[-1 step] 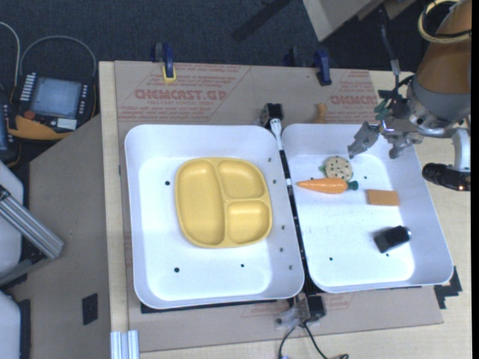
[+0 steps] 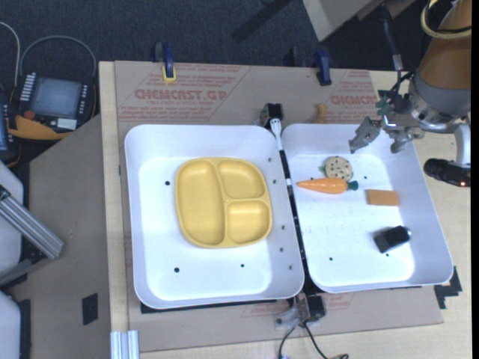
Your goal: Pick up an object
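Carrot (image 2: 324,187), orange with a green tip, lying flat across the far left part of the right white bin (image 2: 419,275), pointed end toward the divider. Just beyond it, nearly touching, a round speckled cookie (image 2: 337,167). To the carrot's right, slightly nearer, a small flat orange block (image 2: 382,197). Nearer still and toward the right, a small black object (image 2: 392,238), tilted. Above the far edge of that bin, raised clear of everything inside, the gripper (image 2: 382,135), fingers spread apart and holding nothing; left finger (image 2: 362,137) over the bin's far rim, not far from the cookie. Behind it, the grey wrist and orange band at far right. In the left white bin (image 2: 150,275), a yellow three-compartment plate (image 2: 222,200), centred. Beneath both bins, a brown cardboard sheet (image 2: 194,88) with red lettering.
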